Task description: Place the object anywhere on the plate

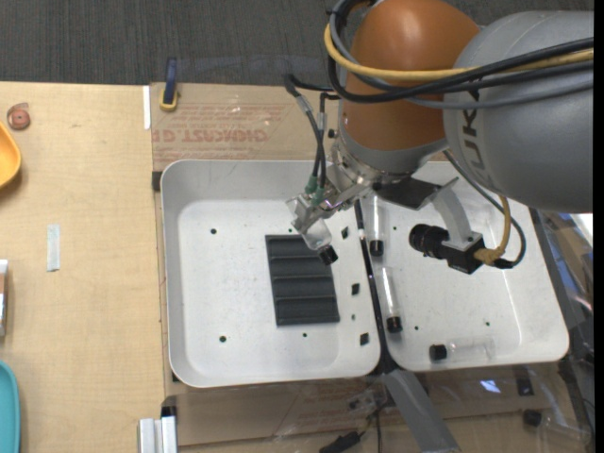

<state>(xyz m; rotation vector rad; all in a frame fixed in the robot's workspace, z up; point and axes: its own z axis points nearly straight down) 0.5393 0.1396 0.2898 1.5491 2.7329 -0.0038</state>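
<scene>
the dark ribbed rectangular object (304, 278) lies flat in the left white bin (189, 281), right of the bin's middle. its long axis runs from the bin's far side toward the near side, leaning slightly right at the near end, with its ribs running crosswise. the jaws (315, 223) hang just over the object's far right corner; whether they are spread or pressed together cannot be told. the right bin (528, 328) sits alongside on the bench (85, 206).

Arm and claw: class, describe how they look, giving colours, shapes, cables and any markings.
The arm is bulky, rounded and grey, with a glossy orange dome-like band. Yellow and black cables loop around it. Part of a dark letter shows on the grey shell. The claw is small, metallic and silver-grey.
</scene>
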